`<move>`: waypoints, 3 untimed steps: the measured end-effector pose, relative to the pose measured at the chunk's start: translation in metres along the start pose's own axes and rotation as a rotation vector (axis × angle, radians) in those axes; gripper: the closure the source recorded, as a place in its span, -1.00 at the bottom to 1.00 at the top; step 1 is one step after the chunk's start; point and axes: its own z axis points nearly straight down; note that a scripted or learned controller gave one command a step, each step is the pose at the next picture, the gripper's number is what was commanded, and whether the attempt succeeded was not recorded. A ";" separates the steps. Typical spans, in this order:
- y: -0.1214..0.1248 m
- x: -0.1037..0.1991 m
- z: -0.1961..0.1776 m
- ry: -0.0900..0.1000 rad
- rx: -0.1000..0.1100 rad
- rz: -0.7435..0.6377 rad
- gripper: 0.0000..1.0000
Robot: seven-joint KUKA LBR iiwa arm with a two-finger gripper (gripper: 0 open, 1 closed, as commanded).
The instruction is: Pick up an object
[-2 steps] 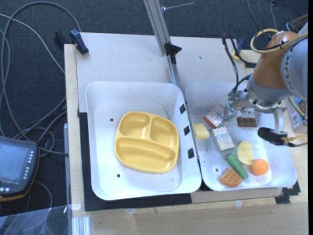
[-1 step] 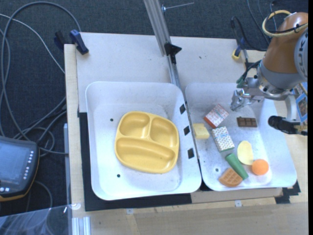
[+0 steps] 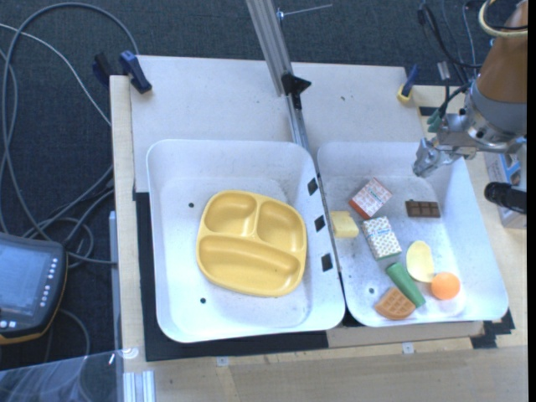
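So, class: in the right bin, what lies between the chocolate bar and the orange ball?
In the camera view, a pale yellow slice lies between the chocolate bar and the orange ball.

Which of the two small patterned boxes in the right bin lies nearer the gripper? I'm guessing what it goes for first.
The red-and-white box, the upper one. It sits closer to the gripper than the blue-green speckled box, which lies farther down the bin beside the green piece.

A dark grey carpeted floor (image 3: 67,99) surrounds the pale worktop (image 3: 218,99). Grey cables (image 3: 50,74) loop across the floor at the left, near a black handheld pendant (image 3: 25,287) with an orange edge. An aluminium post (image 3: 266,23) rises from the worktop's middle. Blue clamps (image 3: 134,69) grip its far corners. The light is even.
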 end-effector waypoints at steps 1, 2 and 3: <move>0.002 0.000 -0.055 0.000 0.000 -0.001 1.00; -0.001 0.048 -0.041 0.005 0.010 -0.005 1.00; 0.012 0.109 -0.036 0.005 0.008 -0.007 1.00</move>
